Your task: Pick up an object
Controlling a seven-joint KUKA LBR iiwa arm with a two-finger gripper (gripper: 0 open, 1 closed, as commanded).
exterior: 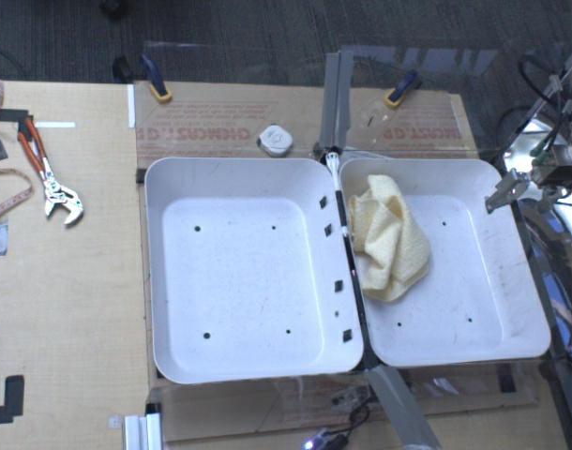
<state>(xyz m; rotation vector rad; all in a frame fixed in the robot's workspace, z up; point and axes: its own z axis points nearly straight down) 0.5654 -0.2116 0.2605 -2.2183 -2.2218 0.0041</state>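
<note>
— Over at three o'clock, is that the gripper [504,193] at the edge of the right bin [474,345]?

— A grey, pointed piece of it, yes, hanging over the bin's right rim near the upper corner. Whether its tips are apart or together I cannot tell; the part is small and half lost against bright metal behind it. Nothing shows between them.

— Starting from the near edge, then. What lies at six o'clock?

— The front rims of both bins, with a grey bar running off below the seam between them. The left bin [173,345] shows its white floor with a few dark dots.

— And the thing to pick?

— A pale yellow cloth [389,240], crumpled, lying in the right bin against its left wall, just beside the seam. From the gripper it sits toward nine o'clock, well apart from it, with bare bin floor between them.

— Farther back?

— At twelve o'clock, beyond the bins, a small round white disc [276,140] rests on brown cardboard, and two clamps with blue and yellow handles sit at the cardboard's far edge. Off at nine o'clock, on the light wooden bench [70,298], lies an orange-handled wrench [50,181].
</note>
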